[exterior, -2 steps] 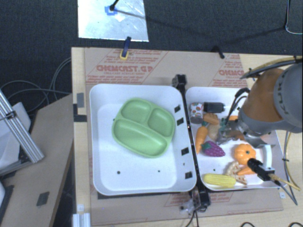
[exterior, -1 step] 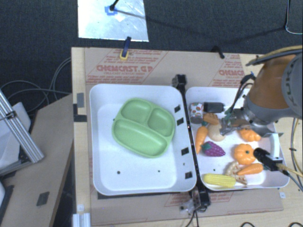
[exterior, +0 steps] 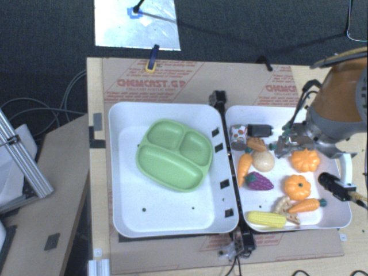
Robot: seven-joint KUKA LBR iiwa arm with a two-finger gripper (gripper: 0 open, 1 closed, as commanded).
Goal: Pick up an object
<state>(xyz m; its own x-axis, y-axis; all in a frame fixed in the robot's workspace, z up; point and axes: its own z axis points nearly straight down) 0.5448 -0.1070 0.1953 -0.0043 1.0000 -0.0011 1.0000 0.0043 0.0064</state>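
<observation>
— what's the end effector (exterior: 286, 144) near?
— a small orange pumpkin (exterior: 305, 160), ribbed, in the right bin (exterior: 344, 218); grip state i cannot tell.
— surroundings?
— cardboard-topped counter (exterior: 190, 79), dark carpet (exterior: 40, 45).

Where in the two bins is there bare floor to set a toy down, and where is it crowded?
The left bin has bare floor along its near edge and in its corners around the green plate. The right bin is crowded: carrots, pumpkins, grapes and corn fill it, with the gripper above.
</observation>
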